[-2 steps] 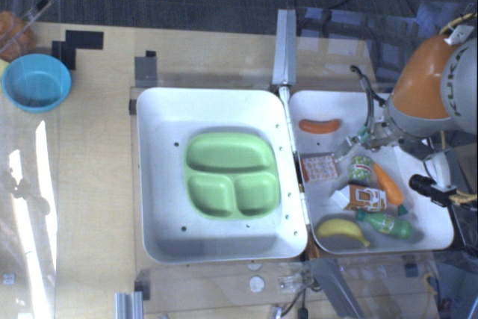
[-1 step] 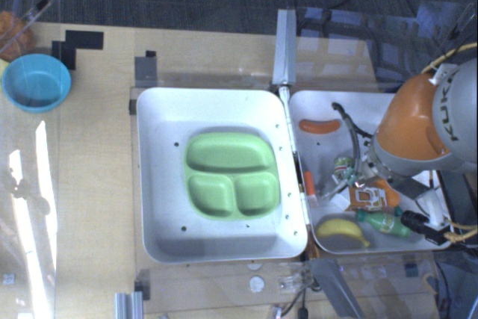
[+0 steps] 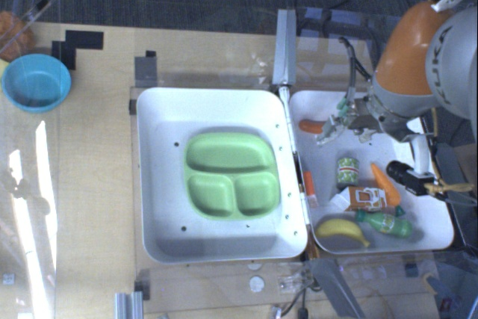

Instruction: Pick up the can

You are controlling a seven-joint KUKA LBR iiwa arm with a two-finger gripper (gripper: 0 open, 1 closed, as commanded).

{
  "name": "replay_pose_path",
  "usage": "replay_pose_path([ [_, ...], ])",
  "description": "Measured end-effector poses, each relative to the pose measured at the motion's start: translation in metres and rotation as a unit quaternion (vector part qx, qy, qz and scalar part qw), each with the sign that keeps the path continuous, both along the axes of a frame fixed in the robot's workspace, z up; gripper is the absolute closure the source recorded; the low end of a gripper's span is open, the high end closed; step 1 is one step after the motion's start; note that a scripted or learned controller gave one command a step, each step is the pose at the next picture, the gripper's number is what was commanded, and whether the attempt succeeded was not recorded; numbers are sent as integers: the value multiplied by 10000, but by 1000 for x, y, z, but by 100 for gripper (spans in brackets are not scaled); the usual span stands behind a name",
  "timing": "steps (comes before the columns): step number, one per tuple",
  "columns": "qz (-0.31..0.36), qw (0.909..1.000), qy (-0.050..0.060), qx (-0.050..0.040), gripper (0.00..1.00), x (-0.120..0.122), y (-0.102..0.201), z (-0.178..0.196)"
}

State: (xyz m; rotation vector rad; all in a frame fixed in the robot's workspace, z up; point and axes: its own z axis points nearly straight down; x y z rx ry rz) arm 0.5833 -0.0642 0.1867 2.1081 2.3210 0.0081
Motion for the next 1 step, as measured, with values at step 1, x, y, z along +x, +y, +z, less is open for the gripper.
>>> replay_pose_path([
  [1,510,9987,21,-1,0,-94,-22,-25],
])
